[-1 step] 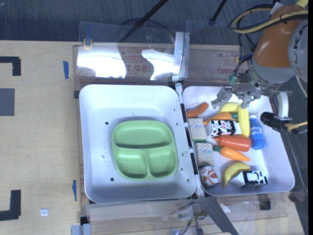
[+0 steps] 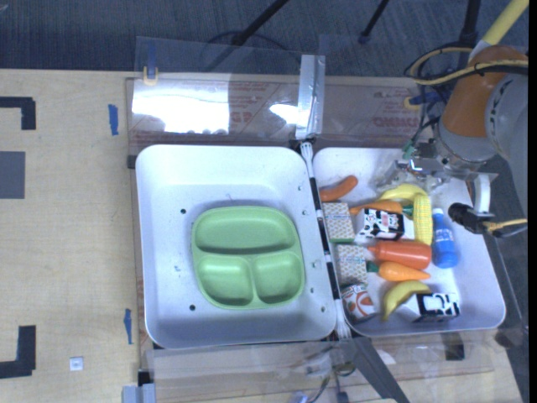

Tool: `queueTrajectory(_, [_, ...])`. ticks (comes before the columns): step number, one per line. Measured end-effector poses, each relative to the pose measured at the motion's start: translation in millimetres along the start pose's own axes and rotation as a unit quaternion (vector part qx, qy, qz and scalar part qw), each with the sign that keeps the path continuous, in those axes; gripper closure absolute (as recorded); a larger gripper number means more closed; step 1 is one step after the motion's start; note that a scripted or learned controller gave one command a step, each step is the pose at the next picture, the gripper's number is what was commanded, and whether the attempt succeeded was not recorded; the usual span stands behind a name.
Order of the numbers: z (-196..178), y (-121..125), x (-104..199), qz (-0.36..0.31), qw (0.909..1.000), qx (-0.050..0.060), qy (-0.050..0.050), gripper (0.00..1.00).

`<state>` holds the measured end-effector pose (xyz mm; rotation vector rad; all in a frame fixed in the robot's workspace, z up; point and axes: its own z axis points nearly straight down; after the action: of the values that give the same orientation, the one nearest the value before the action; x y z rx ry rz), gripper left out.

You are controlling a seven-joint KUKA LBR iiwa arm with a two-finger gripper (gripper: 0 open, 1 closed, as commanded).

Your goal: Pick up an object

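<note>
Wooden bench (image 2: 67, 250) — green tray (image 2: 247, 256) left, crowded toy food (image 2: 403, 250) right

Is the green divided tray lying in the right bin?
No, the green divided tray lies in the left bin.

Light is bright and even, coming from overhead. The strongest glare sits on the clear plastic sheet (image 2: 220, 107) behind the bins, where a white patch washes out its surface. The left bin (image 2: 159, 250) is bright, with soft grey shading along its inner walls. The green tray (image 2: 247, 254) has gentle shadows in its compartments. The worktop (image 2: 63, 225) is evenly lit. Focus is slightly soft throughout, and small print is unreadable. The floor (image 2: 210, 7) at the top is darker.
</note>
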<state>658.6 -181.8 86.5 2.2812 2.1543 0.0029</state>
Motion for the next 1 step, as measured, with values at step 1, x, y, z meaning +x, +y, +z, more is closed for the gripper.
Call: queueTrajectory(1, [-0.3, -41.2, -19.2, -0.018, 0.9998, 0.0, 0.004, 0.0])
